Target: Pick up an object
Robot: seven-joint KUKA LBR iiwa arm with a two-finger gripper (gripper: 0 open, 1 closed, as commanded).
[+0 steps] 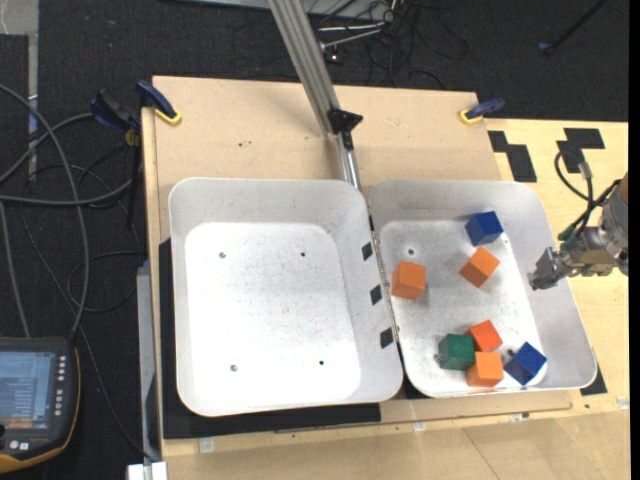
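The right bin (560, 298) holds several small blocks. A blue block (484, 227) lies near its back, with an orange block (480, 266) just in front of it. Another orange block (408, 280) sits near the bin's left wall. At the front lie a green block (458, 351), two orange blocks (486, 334) (486, 368) and a blue block (525, 362), bunched together. My gripper (548, 273) hangs at the bin's right rim, right of the orange block near the back, with nothing visibly in it.
The left bin (200, 228) stands beside the right one. A slanted metal pole (310, 58) runs down to the seam between the bins. Clamps (158, 102) (482, 110) sit at the board's back corners. Cables and a pendant (35, 398) lie at left.
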